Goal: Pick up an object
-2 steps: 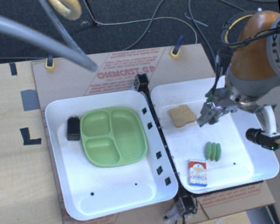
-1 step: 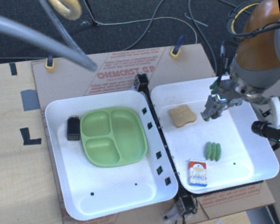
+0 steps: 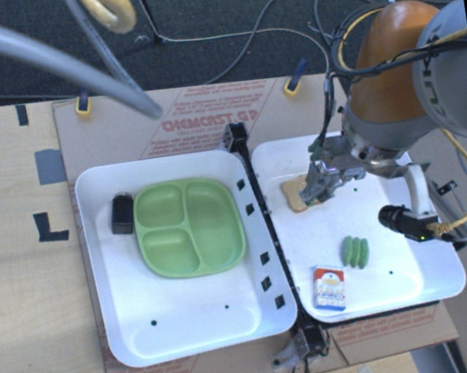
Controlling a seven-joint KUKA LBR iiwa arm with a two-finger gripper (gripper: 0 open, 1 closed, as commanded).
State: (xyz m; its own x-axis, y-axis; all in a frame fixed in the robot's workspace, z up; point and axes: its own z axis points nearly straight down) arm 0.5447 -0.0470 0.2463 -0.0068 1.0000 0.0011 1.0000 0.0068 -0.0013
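The arm reaches in from the right, its orange band (image 3: 388,51) bulking over the right bin (image 3: 299,241). Its gripper (image 3: 315,188) hangs low over the upper left part of that bin, just above a flat tan piece (image 3: 294,195) that lies on the bin floor near the divider between the 2 bins. The dark fingertips sit over the piece's right end — whether they touch it, and how far apart they stand, cannot be told from this angle. Nothing is visibly lifted clear of the floor.

Well apart from the gripper, lower in the same bin, lie a small green object (image 3: 355,252) shaped like 2 pods side by side and, nearer the front edge, a small red and white packet (image 3: 329,288). The 2 are near each other but not touching.

The left bin (image 3: 106,271) holds a light green divided plate (image 3: 190,227) with 3 compartments, lying flat. A small black block (image 3: 122,214) rests just beside the plate's left rim.
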